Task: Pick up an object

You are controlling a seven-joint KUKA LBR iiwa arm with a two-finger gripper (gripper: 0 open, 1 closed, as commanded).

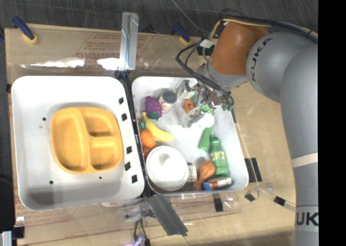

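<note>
1. The end effector (201,104) is down inside the right bin (238,147), at its far end, with the grey arm (286,61) and its orange band (232,47) above it. Whether it is apart or together, I cannot tell: the metal parts blur into the clutter beneath.
2. Nothing is visibly lifted. A small orange piece (187,104) lies just beside the end effector and pale green bits (207,108) sit right under it, but none can be seen gripped, so I judge the pick not yet made.
3. The other candidates all rest in the same bin: a purple grape bunch (153,106) to the end effector's left, a banana (157,130) near it on the camera side, two green bottles (213,147) just below it, and a white bowl (167,166) well apart at the near end.
4. The yellow tray (86,138) sits in the left bin (21,131), well apart.
5. What remains, by my reading: closing on one item and raising it clear.
</note>
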